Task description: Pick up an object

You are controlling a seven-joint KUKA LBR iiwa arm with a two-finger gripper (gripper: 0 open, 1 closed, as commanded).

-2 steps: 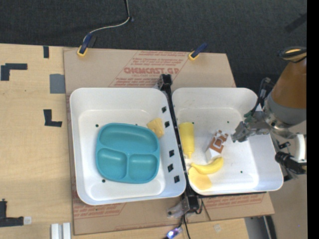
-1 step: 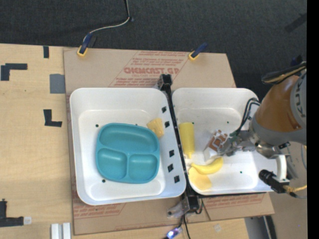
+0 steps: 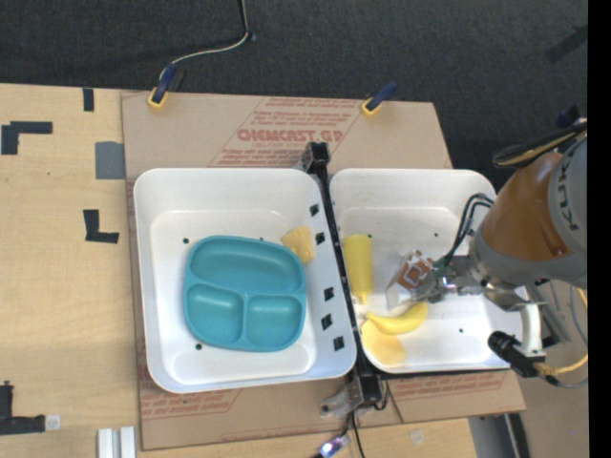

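The arm [image 3: 535, 222] reaches in over the right edge of the right bin [image 3: 401, 187], its orange band above the grey wrist. The tool [image 3: 431, 287] sits low inside that bin, near its middle, right beside a small brown and white packet [image 3: 412, 273]. Whether the tool is released or clenched, I cannot tell, and nothing is clearly seen between its tips.

In the right bin, a yellow cylinder [image 3: 358, 263] lies along the left wall. A banana [image 3: 399, 321] lies near the front edge, just below the tool, and a pale yellow piece [image 3: 385, 349] rests in the front left corner, touching the banana.

In the left bin [image 3: 158, 256], a teal divided plate [image 3: 246, 294] lies flat in the middle. A small yellow lump [image 3: 299, 244] sits by the plate's back right corner, near the wall between the two bins.

Both bins rest on a sheet of cardboard [image 3: 286, 132] on the table [image 3: 57, 256].
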